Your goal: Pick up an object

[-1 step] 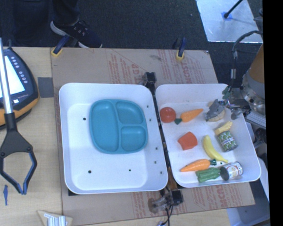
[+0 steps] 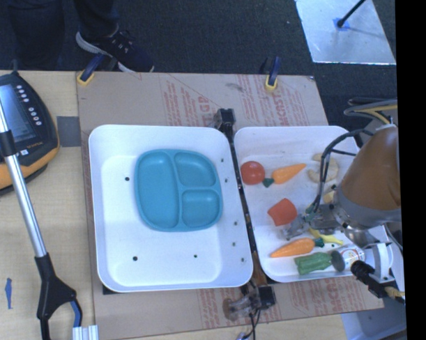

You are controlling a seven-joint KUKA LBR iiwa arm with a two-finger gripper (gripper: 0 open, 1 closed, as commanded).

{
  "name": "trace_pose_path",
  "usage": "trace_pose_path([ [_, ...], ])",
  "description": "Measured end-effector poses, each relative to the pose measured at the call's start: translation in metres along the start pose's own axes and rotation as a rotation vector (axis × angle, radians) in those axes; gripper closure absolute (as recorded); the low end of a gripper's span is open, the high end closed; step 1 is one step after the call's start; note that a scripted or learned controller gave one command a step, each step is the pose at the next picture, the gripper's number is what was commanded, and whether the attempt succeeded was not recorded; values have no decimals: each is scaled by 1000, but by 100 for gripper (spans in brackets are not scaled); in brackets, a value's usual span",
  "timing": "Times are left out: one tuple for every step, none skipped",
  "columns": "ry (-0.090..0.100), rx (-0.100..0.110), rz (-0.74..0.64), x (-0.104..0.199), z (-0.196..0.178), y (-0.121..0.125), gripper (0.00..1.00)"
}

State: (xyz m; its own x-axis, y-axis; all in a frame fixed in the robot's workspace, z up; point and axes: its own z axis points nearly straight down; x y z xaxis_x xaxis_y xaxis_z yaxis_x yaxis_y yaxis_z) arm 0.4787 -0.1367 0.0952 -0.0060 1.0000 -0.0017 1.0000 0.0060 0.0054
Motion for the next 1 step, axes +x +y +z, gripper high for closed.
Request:
trace_pose_path([
  [-4, 1, -4, -3, -10, 0, 100],
])
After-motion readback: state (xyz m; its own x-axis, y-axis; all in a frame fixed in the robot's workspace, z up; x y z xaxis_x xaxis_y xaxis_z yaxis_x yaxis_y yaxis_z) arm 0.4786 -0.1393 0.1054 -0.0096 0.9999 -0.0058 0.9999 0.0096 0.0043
